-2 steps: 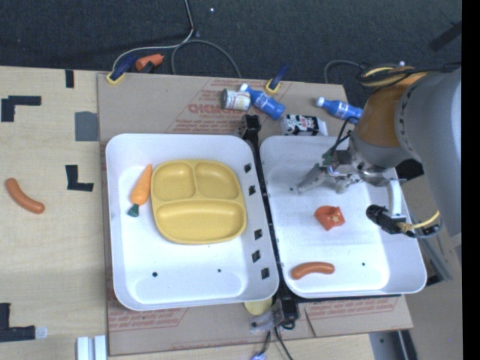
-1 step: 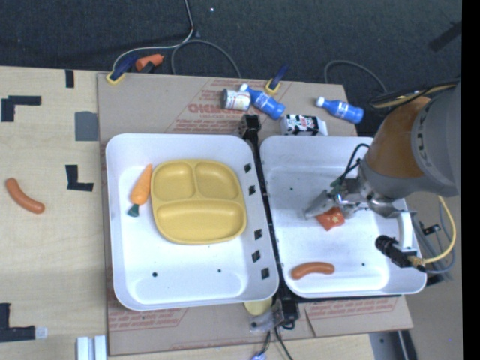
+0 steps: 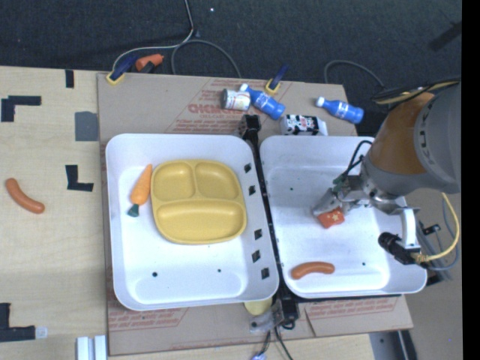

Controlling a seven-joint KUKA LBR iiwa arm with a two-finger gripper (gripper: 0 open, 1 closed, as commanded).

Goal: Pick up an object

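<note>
Nearest the viewer, a sausage [image 3: 312, 270] lies loose on the floor of the right bin [image 3: 300, 163], close to its front wall and well apart from the arm. Just beyond it, mid-bin, the gripper [image 3: 332, 207] reaches in from the right and sits low over a small red block [image 3: 331, 217]. The block lies directly under the fingers, seemingly touching them; whether they are clenched on it or released cannot be told, since the wrist hides their tips.

Step in hand, as judged: securing the red block. To do it well, the fingers should straddle the block squarely, close fully before any lift, and rise straight up so the block neither tilts out nor drags along the bin floor. The bin wall is not close, so there is room for a clean vertical withdrawal.

In the left bin [image 3: 120, 201], a yellow tray [image 3: 199, 201] with three compartments rests beside a carrot [image 3: 141, 186]. Farther back on the desk [image 3: 45, 126], behind the bins, lie two blue bottles [image 3: 268, 103] [image 3: 341, 110] and a small black-and-white box [image 3: 304, 124]; their labels are too small to read. Red printing on the cardboard [image 3: 172, 111] under the bins appears upside down and is not legible. A second sausage [image 3: 24, 196] lies at far left.
</note>
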